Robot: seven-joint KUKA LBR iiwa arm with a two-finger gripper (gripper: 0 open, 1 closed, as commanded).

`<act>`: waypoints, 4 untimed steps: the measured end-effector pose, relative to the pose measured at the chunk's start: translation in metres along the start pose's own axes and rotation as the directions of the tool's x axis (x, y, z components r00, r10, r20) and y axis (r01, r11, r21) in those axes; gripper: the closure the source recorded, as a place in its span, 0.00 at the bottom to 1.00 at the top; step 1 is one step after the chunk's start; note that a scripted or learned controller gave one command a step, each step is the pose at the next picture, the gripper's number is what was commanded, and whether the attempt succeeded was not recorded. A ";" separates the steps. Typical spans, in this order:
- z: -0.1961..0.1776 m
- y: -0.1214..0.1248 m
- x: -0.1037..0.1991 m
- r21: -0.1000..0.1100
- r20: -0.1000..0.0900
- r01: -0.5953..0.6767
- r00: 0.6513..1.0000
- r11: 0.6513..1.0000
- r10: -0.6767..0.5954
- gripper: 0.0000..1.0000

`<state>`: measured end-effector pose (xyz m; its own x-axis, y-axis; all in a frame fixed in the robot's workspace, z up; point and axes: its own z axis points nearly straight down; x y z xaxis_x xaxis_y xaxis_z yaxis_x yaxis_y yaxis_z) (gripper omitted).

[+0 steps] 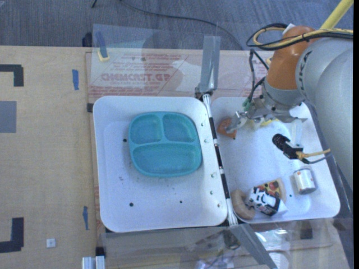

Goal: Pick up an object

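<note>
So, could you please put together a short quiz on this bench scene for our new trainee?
1. True or false: the teal plate lies in the left bin of the view.
2. Which thing lies nearest the tool? A) the silver cylinder B) the orange object C) the patterned packet
3. How many compartments does the teal plate have?

Key: 1 true; 2 B; 3 three.
</note>
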<state>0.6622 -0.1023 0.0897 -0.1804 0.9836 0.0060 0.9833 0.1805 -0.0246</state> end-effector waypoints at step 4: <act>0.002 -0.100 -0.084 -0.033 -0.008 0.025 1.000 0.999 -0.025 0.00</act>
<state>0.5793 -0.2031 0.0895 -0.2052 0.9786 0.0143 0.9787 0.2051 0.0087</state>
